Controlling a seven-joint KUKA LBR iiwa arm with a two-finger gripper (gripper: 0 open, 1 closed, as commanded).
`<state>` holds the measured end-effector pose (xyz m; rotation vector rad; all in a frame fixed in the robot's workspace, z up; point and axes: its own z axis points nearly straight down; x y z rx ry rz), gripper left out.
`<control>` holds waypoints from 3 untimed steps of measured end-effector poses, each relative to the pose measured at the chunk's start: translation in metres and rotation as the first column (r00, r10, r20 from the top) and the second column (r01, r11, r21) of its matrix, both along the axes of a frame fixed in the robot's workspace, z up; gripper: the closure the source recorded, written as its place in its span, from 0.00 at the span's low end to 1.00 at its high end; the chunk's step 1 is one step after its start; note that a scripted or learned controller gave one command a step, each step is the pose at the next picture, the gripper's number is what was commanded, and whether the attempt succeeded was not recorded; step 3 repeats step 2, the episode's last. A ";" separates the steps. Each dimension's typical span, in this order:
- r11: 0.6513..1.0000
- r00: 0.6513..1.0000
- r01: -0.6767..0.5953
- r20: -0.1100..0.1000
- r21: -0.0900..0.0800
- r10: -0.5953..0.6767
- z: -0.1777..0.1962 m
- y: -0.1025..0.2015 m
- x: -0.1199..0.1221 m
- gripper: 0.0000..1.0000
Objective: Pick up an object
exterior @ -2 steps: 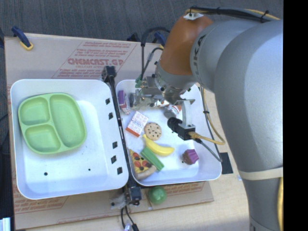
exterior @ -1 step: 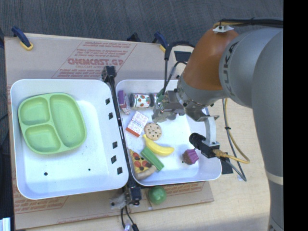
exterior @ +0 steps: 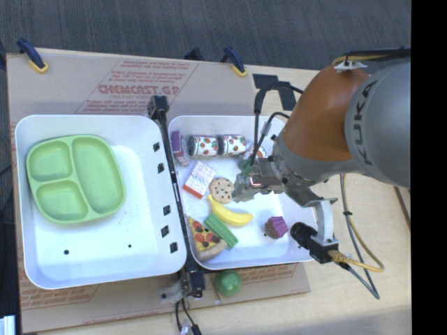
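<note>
My gripper (exterior: 246, 184) hangs low over the middle of the right bin (exterior: 279, 257), just right of a round cookie (exterior: 221, 188). Nothing shows held in it. A yellow banana (exterior: 232, 216) lies just below the gripper, with a green block (exterior: 222, 231) and a pizza slice (exterior: 204, 238) beside it. A red-and-white packet (exterior: 200, 179) lies left of the cookie. A strawberry-patterned tube (exterior: 214, 145) rests along the bin's far wall. A purple toy (exterior: 276, 227) sits at the lower right, under the wrist.
The left bin (exterior: 91, 257) holds a green divided plate (exterior: 73, 177). A green ball (exterior: 227, 282) lies outside the bins at the front. The grey and orange arm (exterior: 335, 128) covers the right bin's right side. Cables trail off to the right.
</note>
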<state>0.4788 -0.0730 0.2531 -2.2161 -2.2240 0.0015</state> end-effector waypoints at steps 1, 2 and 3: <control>1.000 1.000 -0.004 0.001 -0.001 0.004 -0.003 0.029 -0.002 1.00; 1.000 1.000 -0.002 -0.002 -0.001 0.002 -0.023 -0.045 -0.003 1.00; 1.000 1.000 -0.002 -0.002 -0.001 0.002 -0.023 -0.045 -0.003 1.00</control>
